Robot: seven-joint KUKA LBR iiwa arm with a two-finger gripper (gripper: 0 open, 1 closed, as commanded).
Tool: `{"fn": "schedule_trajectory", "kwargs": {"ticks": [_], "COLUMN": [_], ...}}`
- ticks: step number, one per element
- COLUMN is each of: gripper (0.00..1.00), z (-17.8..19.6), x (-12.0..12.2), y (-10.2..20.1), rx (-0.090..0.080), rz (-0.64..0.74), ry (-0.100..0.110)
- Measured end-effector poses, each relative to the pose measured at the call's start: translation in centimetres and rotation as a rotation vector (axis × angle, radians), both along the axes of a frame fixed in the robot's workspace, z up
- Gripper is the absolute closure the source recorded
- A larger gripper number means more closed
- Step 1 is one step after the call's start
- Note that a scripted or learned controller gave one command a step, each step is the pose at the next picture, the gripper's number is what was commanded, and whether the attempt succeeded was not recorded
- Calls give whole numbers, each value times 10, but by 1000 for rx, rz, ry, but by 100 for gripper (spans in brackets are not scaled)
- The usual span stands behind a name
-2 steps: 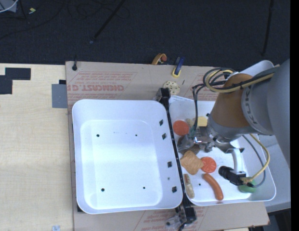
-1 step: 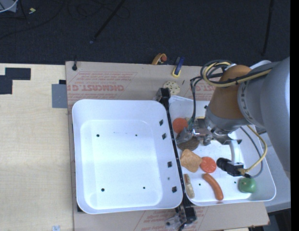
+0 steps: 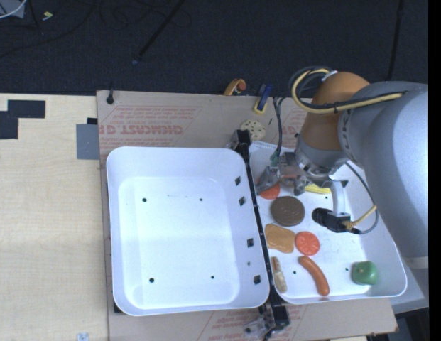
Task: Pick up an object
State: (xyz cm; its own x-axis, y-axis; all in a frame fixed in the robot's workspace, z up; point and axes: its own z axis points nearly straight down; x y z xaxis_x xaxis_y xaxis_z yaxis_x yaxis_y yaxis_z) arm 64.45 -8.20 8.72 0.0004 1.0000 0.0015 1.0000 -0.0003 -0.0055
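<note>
My gripper (image 3: 282,177) is low over the far left part of the right bin (image 3: 380,244), under the orange wrist. A small red piece (image 3: 269,191) lies right at its left side, partly hidden. Just in front of the gripper sits a brown round disc (image 3: 287,210). Nearer the front lie an orange-yellow piece (image 3: 280,238), a red slice (image 3: 307,243), an orange sausage (image 3: 314,275), a pale stick (image 3: 278,274) and a green ball (image 3: 364,273). A yellow piece (image 3: 318,188) peeks out beneath the wrist.
The left bin (image 3: 121,190) stands beside the right one, with a black divider (image 3: 253,212) between them. A pale dotted disc (image 3: 253,128) and two clips (image 3: 262,99) lie on the board behind the bins. The grey arm covers the right bin's far right side.
</note>
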Motion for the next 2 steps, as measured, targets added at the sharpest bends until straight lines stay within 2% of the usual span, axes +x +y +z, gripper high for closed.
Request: {"fn": "schedule_trajectory", "kwargs": {"ticks": [1,2], "gripper": [100,100], "z": [10,107], "x": [-2,2], "y": [-1,56], "rx": [0,0], "rz": [0,6], "ry": [4,-13]}}
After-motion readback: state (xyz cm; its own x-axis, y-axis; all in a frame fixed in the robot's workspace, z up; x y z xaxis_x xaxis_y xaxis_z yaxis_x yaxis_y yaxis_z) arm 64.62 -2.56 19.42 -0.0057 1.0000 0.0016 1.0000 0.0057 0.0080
